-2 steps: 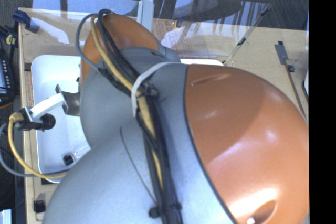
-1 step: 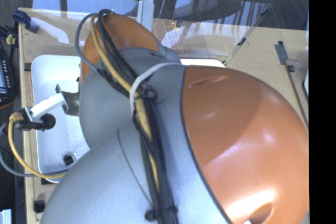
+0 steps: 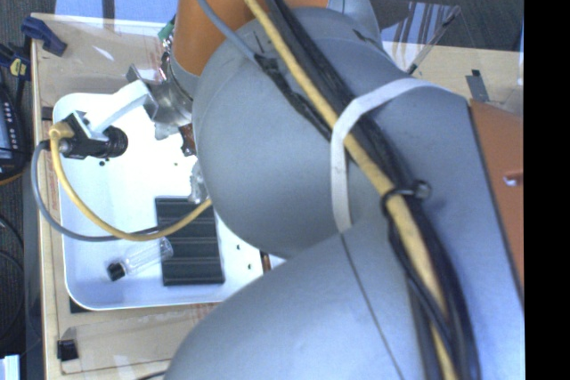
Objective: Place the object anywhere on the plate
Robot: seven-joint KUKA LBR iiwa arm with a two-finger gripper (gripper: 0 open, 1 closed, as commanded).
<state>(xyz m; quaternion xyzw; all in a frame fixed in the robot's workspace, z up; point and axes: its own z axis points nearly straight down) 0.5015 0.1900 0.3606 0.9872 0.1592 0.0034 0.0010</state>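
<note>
Bottle (image 3: 142, 260) lies in your white bin (image 3: 89, 289) beside the black block (image 3: 190, 242); the arm (image 3: 356, 191) hides your gripper's state, so nobody can tell.

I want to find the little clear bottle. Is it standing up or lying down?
Lying down. The clear bottle rests on its side in the white bin.

Most of the frame's centre and right is blocked by the grey arm (image 3: 356, 191), by which the white bin (image 3: 80, 280) at lower left is partly covered. The gripper's fingers are hidden behind the arm.
</note>
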